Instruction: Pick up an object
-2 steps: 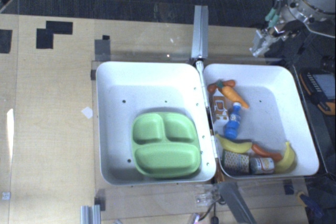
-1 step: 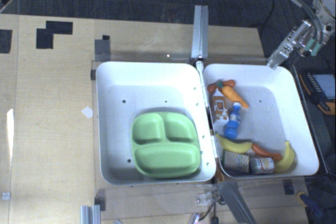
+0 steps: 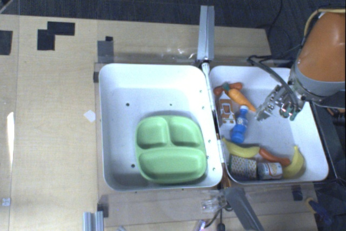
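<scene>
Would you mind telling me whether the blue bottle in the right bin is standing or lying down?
Lying down. The blue bottle rests lengthwise on the floor of the right bin, its pale cap pointing towards the carrot.
</scene>
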Robot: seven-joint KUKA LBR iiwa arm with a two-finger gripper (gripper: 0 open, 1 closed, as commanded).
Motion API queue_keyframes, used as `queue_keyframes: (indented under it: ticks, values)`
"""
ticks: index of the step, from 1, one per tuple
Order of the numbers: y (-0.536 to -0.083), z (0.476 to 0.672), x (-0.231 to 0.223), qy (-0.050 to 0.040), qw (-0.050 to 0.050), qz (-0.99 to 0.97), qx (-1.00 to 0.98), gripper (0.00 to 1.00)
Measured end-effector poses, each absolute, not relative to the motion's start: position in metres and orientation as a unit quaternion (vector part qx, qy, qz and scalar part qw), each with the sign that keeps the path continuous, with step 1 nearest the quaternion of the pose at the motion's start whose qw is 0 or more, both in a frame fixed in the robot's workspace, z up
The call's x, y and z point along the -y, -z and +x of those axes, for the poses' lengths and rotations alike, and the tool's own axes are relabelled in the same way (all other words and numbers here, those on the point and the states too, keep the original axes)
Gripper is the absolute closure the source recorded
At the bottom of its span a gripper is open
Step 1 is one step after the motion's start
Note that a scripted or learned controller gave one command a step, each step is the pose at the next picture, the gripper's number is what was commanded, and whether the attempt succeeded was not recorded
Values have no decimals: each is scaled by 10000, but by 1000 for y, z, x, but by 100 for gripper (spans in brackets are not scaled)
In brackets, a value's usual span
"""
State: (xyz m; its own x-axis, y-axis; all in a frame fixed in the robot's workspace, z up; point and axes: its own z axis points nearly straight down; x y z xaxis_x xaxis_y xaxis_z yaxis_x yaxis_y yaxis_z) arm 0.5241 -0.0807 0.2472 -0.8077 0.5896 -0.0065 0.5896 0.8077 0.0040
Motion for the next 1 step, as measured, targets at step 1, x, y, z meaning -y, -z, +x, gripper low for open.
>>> queue_keyframes:
  ticks: [1]
  values:
    - [-265,514,21,-17,41,3979,-9174,100]
